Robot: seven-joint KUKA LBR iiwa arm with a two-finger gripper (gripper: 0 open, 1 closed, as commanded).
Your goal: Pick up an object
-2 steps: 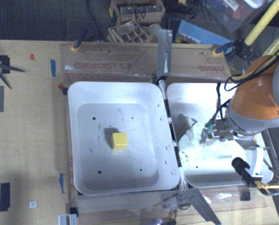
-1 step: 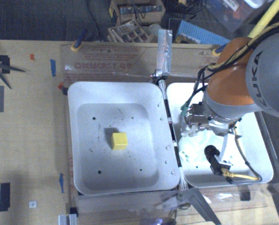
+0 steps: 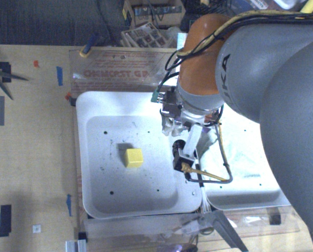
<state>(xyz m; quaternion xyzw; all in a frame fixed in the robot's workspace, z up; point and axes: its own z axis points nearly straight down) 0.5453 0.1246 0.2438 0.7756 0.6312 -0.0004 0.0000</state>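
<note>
Your end effector (image 3: 172,126) hangs over the right side of the left bin (image 3: 88,106); you cannot tell whether it is open. The yellow cube (image 3: 134,157) lies on that bin's floor, to its left and slightly nearer, clear of it.

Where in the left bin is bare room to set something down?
Bare floor lies between the yellow block and the left wall of the bin, and along its near edge. The right side is crowded by the gripper.

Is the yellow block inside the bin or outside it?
Inside: the yellow block lies on the floor of the view's left bin.
</note>
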